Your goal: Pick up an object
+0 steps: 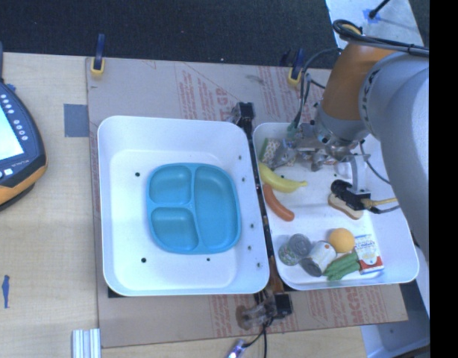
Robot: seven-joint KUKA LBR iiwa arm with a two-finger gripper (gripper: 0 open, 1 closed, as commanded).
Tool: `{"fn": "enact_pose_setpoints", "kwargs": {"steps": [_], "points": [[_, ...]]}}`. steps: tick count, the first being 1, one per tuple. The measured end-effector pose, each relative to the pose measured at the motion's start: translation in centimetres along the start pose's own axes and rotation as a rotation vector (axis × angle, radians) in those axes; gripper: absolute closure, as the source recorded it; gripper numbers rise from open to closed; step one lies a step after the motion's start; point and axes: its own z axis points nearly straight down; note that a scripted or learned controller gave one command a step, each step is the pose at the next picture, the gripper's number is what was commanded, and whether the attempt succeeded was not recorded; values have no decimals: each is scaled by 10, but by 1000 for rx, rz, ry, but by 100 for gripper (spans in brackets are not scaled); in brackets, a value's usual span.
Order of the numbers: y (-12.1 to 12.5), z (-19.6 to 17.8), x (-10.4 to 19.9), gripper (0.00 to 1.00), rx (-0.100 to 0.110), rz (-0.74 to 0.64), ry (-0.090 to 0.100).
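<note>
Partly hidden: gripper (311, 149) over right bin (397, 274), behind cabling.

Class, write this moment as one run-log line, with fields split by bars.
arm: over right bin | hand: low at far end, near banana | left bin: blue plate | pick: not seen

From my remote seat, both white bins (113, 200) look like smooth plastic with a mild sheen, and the blue divided plate (193, 207) is plastic too, more matt. The desk (42, 274) reads as pale wood grain, with a flat cardboard sheet (177, 88) on it, dull and printed. The arm's grey shell (400, 103) looks satin smooth, its orange band (348, 73) a bit glossier. The banana (280, 180) and sausage (278, 203) look like shiny toy plastic.
</note>
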Motion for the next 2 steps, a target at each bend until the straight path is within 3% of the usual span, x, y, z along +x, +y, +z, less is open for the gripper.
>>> {"fn": "enact_pose_setpoints", "kwargs": {"steps": [1, 2], "points": [[0, -10, -1, 100, 0, -3, -1], [0, -10, 0, 0, 2, -3, 0]]}}
